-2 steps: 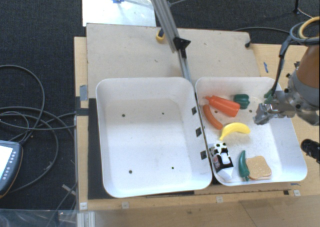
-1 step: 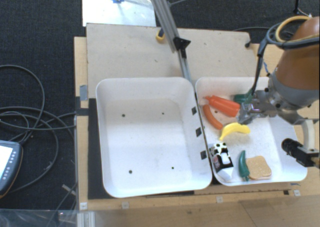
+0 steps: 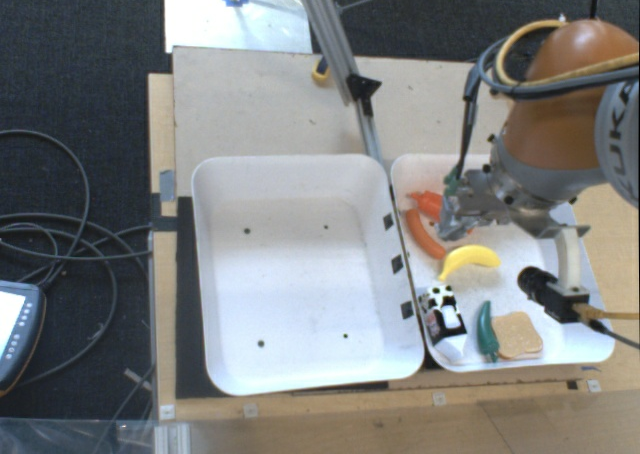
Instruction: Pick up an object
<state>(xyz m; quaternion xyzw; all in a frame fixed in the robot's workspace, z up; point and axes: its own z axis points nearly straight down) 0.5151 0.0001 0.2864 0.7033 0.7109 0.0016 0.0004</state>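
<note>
My gripper [image 3: 452, 227] hangs low in the right bin [image 3: 585, 347], just above and left of a yellow banana [image 3: 468, 261]. An orange carrot-like stick [image 3: 424, 234] lies beside it to the left, and a red-orange piece [image 3: 427, 203] sits just behind. Nearer the front lie a black-and-white cow toy [image 3: 441, 310], a green pepper [image 3: 486, 330] and a tan bread slice [image 3: 518, 335]. The arm's body hides the back of the bin.
The left bin [image 3: 290, 272] lies next to the right one, with a dark clip strip along the shared wall [image 3: 397, 262]. A metal pole [image 3: 335, 32] slants over the bench behind. Cables and a tablet lie on the floor at left.
</note>
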